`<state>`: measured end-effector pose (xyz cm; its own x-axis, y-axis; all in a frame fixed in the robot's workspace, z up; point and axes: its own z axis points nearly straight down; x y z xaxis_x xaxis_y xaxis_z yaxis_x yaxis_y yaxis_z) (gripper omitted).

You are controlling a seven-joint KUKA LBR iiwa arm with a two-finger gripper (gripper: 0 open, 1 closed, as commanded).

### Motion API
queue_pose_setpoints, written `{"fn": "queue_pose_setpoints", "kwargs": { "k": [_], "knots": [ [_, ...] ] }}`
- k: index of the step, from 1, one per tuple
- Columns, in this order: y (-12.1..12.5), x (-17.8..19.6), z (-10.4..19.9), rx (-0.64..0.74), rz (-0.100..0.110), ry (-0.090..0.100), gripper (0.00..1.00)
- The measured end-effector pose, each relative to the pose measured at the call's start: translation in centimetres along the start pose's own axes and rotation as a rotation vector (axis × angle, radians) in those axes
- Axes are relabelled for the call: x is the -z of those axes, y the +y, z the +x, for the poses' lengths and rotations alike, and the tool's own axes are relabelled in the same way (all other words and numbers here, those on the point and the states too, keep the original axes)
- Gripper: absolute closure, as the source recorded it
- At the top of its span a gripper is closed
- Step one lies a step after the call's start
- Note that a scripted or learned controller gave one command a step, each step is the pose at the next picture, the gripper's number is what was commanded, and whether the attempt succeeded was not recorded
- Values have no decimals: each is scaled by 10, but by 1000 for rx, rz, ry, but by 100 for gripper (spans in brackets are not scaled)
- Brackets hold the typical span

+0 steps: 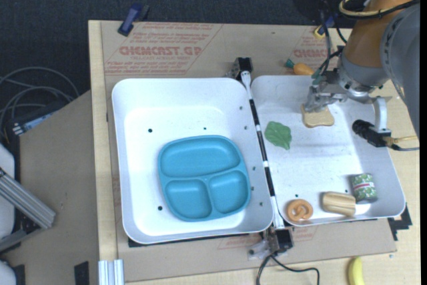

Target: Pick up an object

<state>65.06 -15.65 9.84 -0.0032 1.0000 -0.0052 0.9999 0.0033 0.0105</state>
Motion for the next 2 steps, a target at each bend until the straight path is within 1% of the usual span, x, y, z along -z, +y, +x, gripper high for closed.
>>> {"fn": "queue_pose_setpoints", "kwargs": {
  "k": [1, 2],
  "knots": [
    [0, 0, 0, 0, 1, 0, 0],
    [1, 10, 0, 0, -3, -2, 100]
  ]
}}
